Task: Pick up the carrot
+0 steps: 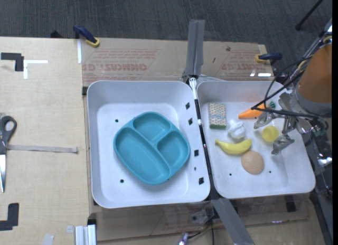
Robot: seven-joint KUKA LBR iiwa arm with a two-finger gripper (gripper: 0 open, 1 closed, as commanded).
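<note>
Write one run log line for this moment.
task: pick up carrot | gripper: above right bin, beside carrot | carrot: in bin, not held

Orange-banded arm, black cables, metallic gripper.

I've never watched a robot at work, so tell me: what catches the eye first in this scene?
The big blue divided plate stands out, lying alone in the left white bin. In the right bin sits a cluster of small things: a yellow banana, an orange carrot near the back, a green sponge and a tan ball. The arm's gripper hangs over that bin, to the right of the carrot.
</note>
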